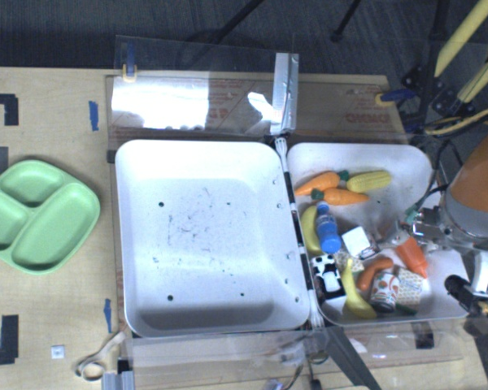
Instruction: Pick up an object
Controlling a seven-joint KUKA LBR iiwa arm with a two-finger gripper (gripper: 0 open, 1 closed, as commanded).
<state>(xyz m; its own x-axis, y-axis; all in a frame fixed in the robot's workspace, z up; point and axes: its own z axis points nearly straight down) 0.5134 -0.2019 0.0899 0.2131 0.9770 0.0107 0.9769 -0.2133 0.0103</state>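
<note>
Dark carpet floor (187,6) beyond pale wooden bench (49,104).

Toys heaped in the right bin (407,157) (left bin (130,169) alongside), divided plate (39,215) farther left.

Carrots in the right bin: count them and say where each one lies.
3 visible. Two carrots lie side by side at the back of the right bin and; the third is by the right wall. Others may hide in the clutter.

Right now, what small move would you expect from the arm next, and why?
Probably a short move left, further over the right bin. The arm sits at that bin's right edge, and the carrots, corn and blue bottle all lie to its left. The left bin offers nothing to pick.
</note>
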